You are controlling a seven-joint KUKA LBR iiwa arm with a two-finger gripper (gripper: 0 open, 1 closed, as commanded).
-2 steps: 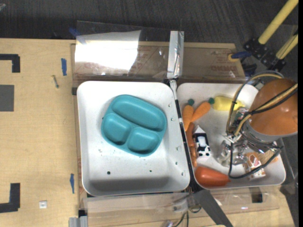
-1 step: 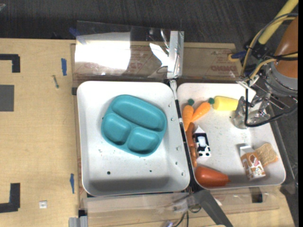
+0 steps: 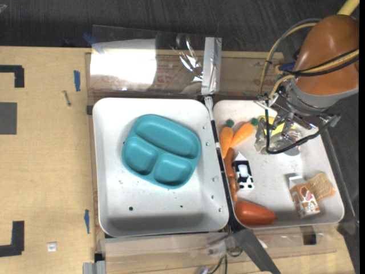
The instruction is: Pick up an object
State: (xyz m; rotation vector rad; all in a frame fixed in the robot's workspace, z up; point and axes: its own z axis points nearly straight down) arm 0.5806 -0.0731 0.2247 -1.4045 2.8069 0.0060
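Just left of the jaws, carrots; jaw state unclear.

Single camera sat fixed above bench, looked down at slant. Both white bins fell in frame side by side: left bin, right bin. Far edge of bench lay toward top of frame, near edge toward bottom. Arm entered from right. View was moderately close, bins covering most of the frame.

The claw hangs over the right bin near two carrots.
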